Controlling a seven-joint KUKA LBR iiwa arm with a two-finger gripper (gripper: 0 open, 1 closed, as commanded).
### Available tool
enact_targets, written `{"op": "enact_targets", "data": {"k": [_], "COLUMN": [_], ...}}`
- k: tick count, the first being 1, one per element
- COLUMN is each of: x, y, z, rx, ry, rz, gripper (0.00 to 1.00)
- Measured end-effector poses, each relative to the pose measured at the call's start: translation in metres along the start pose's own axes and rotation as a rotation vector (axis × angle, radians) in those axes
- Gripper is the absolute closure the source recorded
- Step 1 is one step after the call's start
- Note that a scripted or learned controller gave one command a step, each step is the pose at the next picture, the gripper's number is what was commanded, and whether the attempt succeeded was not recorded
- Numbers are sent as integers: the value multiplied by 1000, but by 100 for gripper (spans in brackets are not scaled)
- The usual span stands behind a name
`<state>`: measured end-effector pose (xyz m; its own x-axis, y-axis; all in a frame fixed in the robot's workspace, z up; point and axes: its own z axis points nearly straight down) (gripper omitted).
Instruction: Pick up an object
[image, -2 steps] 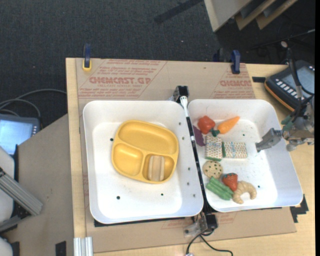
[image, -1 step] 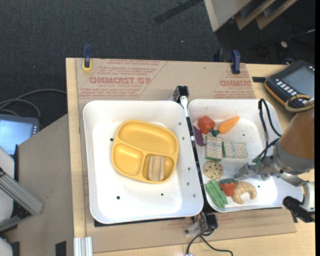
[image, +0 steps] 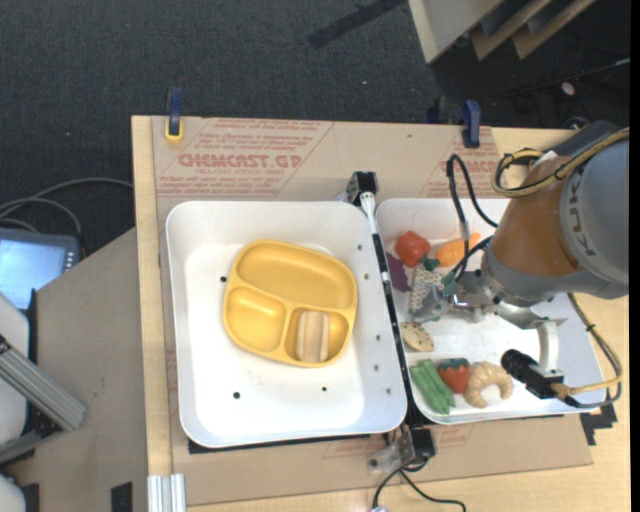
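Nearest, below the claw, lie a green pod, a strawberry and a pale croissant-like piece — all in the right bin. Whether the claw grips anything I cannot tell. Beyond it — a red pepper and an orange piece.

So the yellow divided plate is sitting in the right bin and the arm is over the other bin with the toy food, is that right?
Not quite. The camera view shows the yellow divided plate in the left bin, not the right. The rest holds: the arm is over the other bin, where the toy food lies.
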<state>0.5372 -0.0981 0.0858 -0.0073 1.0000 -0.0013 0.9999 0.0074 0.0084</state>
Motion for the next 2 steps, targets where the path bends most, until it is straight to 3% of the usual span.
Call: {"op": "enact_targets", "data": {"k": [1, 2], "x": [7, 2], "y": [52, 76], "z": [1, 2], "rx": [4, 5], "ry": [0, 0], "rz": [4, 6], "gripper": [0, 0]}}
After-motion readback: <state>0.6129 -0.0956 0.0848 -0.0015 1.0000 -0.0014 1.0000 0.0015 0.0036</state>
